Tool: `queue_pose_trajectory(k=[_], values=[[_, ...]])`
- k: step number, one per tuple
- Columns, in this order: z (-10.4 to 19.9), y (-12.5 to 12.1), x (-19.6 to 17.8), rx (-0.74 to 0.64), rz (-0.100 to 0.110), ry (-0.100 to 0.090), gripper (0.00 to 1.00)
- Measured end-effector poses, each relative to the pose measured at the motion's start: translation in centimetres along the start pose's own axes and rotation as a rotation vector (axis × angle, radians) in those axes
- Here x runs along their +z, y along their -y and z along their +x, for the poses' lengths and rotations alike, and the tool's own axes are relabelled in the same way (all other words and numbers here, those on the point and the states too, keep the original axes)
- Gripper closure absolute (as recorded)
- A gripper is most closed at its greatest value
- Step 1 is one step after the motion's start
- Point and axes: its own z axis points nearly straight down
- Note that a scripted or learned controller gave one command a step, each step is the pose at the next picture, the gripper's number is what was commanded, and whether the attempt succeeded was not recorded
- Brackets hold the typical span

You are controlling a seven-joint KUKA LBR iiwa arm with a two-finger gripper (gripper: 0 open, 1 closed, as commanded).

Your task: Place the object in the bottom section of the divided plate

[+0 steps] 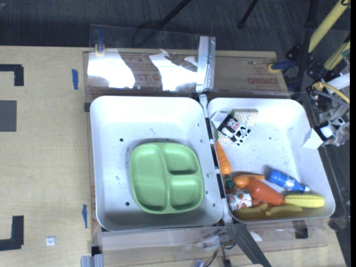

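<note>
Two shallow white bins sit side by side on the bench; the left bin [105,149] holds a light green divided plastic plate [166,176] with three sections, nothing on it yet. The right bin [289,132] has the clutter: an orange toy carrot [223,158] against the divider, a fat orange plastic piece [260,189], a blue bottle-like toy [283,179], a yellow corn cob [303,201], plus a black-and-white patterned card [236,128] up top. Which one is the task object, can't tell, all still in the right bin's lower corner, packed touching each other. Gripper state: can't tell from here. Step in hand looks like the pick, not started. To do it well: go for the carrot, it lies a bit apart from the pile, come straight down, close across its narrow width, then set it in the plate section nearest the bench's front edge
</note>
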Motion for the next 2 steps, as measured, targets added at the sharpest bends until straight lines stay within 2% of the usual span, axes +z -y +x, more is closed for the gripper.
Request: queue_pose_trajectory(k=[1, 2], values=[[-4.2, -2.5, -3.3, -0.101, -0.003, -0.002, 1.0], [-5.2, -7.6, -5.9, -0.229, -0.005, -0.003, 1.0]])
